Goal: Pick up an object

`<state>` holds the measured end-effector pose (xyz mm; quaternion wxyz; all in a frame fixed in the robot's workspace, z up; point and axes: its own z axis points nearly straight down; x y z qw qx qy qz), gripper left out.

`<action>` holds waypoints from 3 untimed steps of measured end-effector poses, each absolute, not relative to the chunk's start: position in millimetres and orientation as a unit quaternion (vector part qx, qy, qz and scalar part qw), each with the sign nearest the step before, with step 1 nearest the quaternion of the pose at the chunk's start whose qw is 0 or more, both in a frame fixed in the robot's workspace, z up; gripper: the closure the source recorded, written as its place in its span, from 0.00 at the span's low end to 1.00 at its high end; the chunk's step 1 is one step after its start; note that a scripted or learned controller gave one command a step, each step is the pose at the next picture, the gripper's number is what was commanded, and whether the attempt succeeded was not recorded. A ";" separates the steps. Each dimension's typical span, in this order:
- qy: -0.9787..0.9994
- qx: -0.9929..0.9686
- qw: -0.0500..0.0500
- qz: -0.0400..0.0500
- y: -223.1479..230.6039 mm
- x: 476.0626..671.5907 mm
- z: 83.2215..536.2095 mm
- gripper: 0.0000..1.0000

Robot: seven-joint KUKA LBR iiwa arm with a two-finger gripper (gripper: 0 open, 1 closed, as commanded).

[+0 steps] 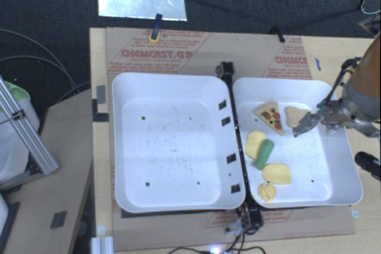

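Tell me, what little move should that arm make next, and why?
Probably lower slightly onto the tan piece. The gripper sits at that piece's lower edge in the right bin, nothing visibly held. The pizza slice lies close to its left, so it should drop straight.

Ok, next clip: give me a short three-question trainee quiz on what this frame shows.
1. True or false: the pizza slice lies in the left bin.
2. Which item touches the green cylinder? A) the pale yellow block B) the tan piece C) the small round yellow piece
3. Fill in: the gripper sits over the ____ bin, close to the tan piece.

Key: 1. False, it lies in the right bin. 2. A. 3. right.
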<state>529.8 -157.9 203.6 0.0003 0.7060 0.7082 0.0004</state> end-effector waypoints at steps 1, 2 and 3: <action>0.709 0.705 -0.002 0.001 -114.4 513.9 83.3 0.00; 0.709 0.705 0.001 0.001 -84.1 525.6 84.5 0.00; 0.708 0.706 0.001 0.001 -92.5 537.8 84.8 0.00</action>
